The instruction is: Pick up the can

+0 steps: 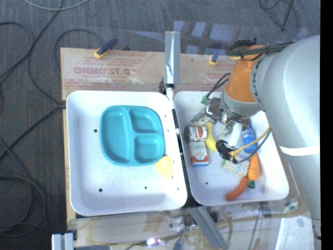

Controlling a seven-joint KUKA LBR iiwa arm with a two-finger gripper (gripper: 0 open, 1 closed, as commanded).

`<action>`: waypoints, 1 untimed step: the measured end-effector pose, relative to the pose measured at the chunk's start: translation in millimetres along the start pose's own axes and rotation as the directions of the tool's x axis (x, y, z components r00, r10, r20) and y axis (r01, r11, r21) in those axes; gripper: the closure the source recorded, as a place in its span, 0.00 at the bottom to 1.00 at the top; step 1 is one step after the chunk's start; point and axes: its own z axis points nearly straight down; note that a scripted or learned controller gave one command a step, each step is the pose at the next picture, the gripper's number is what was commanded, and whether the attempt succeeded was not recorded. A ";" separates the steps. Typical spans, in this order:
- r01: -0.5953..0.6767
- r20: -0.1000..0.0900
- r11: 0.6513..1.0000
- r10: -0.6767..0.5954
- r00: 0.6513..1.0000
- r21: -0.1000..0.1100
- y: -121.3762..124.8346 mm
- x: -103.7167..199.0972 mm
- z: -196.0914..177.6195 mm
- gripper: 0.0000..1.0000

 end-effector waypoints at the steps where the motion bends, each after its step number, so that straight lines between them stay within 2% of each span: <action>1: 0.000 0.000 1.000 0.000 1.000 0.003 -0.1 -0.2 -8.8 1.00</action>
